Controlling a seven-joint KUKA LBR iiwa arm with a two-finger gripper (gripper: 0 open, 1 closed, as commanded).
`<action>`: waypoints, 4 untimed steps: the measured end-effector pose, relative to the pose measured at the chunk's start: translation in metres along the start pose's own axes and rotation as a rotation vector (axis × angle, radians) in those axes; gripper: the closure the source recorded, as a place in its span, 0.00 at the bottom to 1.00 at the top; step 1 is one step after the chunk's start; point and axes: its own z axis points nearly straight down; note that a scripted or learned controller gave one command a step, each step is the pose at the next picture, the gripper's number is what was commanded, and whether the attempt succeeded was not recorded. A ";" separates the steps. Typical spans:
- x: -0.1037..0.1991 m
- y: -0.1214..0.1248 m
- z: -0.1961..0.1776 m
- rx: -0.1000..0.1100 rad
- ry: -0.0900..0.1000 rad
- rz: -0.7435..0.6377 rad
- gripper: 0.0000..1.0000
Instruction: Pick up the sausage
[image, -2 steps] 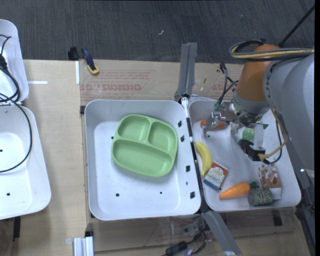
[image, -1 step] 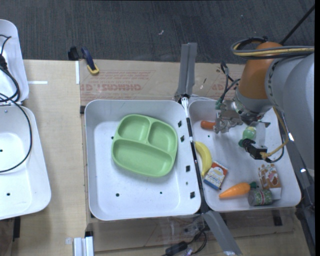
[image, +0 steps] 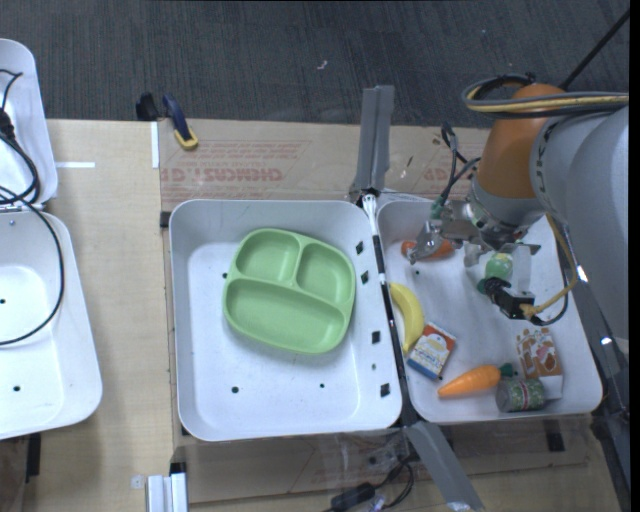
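Camera view looks down on the left bin (image: 200, 400), the biggest thing on the bench, which carries a green tray (image: 290, 290) with three compartments lying flat near its middle, likely set there as a place to sort food into. Right bin (image: 585, 395) sits touching the left bin along their shared wall, and it carries the loose items. The arm (image: 590, 160) reaches over the right bin's far end, its orange band bent down toward the floor of the bin, a posture that reads as a descent onto something at that far corner. Along the shared wall lies a banana (image: 406, 312), with a small carton (image: 431, 353) just beside its near end. A carrot (image: 468, 380) lies near the bin's front, next to a green can (image: 520, 394) on its side, and a printed box (image: 538, 352) rests just behind the can. The gripper (image: 432, 245) sits low at the far corner of the right bin; whether it is wide or narrow I cannot tell. The sausage (image: 432, 251), a small reddish piece, lies at that same far corner, right at the gripper's tip and seemingly touching it, though a grasp is not evident.
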 end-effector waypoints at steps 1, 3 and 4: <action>-0.013 0.019 0.009 0.005 0.001 0.016 0.00; -0.013 0.020 -0.001 0.000 -0.001 0.013 0.00; -0.014 0.020 -0.010 -0.001 -0.002 0.012 1.00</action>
